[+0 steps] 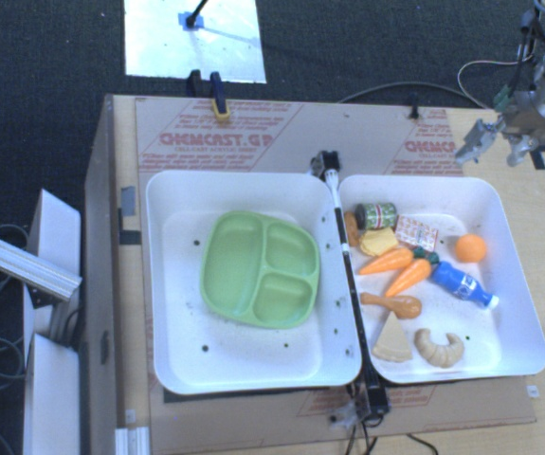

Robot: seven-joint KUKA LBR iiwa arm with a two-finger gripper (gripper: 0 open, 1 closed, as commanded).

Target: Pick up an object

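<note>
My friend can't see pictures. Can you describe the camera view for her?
Two white bins sit side by side: the left bin holds a green divided plate, the right bin holds toy food, including carrots, an orange and a blue bottle. The robot's tool hangs above the right bin's far corner.

The right white plastic bin (514,254) is crowded: toy food fills its middle, leaving bare floor at 12 and 4 o'clock. The green divided plate (261,269) fills the left white bin's (172,349) middle.
</note>
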